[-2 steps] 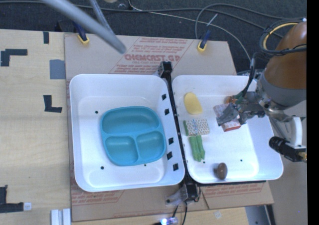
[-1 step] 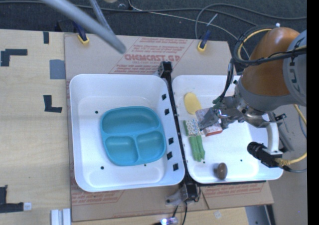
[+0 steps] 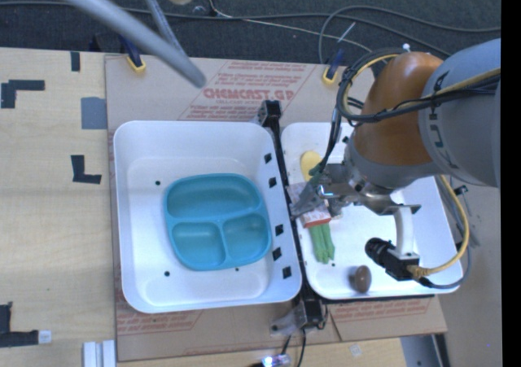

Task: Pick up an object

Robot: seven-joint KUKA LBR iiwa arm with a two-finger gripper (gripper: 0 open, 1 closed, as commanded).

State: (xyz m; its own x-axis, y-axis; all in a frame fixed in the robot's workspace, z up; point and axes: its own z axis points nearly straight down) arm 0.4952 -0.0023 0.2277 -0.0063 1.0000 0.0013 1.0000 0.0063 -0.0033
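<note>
I see the tool [image 3: 313, 204] low over the right bin's [image 3: 423, 280] left side, directly above a green object [image 3: 324, 242]; I cannot tell its state. A brown lump [image 3: 360, 277] lies nearer. The left bin [image 3: 134, 219] holds a blue divided tray [image 3: 216, 220].

A blue divided tray [image 3: 217, 220] lies in the left bin [image 3: 130, 194].

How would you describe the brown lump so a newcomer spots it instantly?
Find the right-hand white bin, under the arm. Look along its near edge: the brown lump lies there, just right of the green thing. It is the one small, round, dark brown item.
</note>
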